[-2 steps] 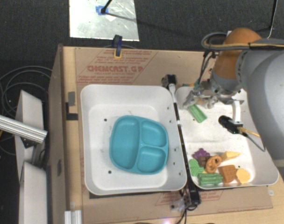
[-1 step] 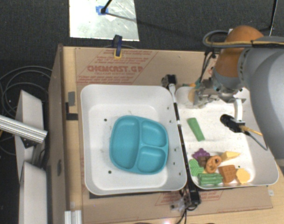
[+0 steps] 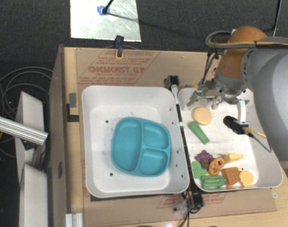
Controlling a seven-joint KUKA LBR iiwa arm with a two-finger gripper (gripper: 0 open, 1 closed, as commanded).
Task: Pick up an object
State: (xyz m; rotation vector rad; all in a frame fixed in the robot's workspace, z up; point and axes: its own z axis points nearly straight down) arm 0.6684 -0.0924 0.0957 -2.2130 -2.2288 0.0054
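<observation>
1. Nearest the camera, we note a heap of toy food (image 3: 219,170) in the right bin's (image 3: 272,174) front corner.
2. We locate the target, a pale round disc (image 3: 202,116), near the bin's rear, beside a green stick (image 3: 199,132).
3. The gripper (image 3: 212,100) hangs just above the disc; we cannot tell its state.
4. We judge the disc light, stiff and smooth; grasp across its rim.
5. The left bin (image 3: 94,126) holds a blue tray (image 3: 140,146).

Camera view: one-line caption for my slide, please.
Gripper hovers over right bin of toy food, by a cream disc; blue tray in left bin.
</observation>
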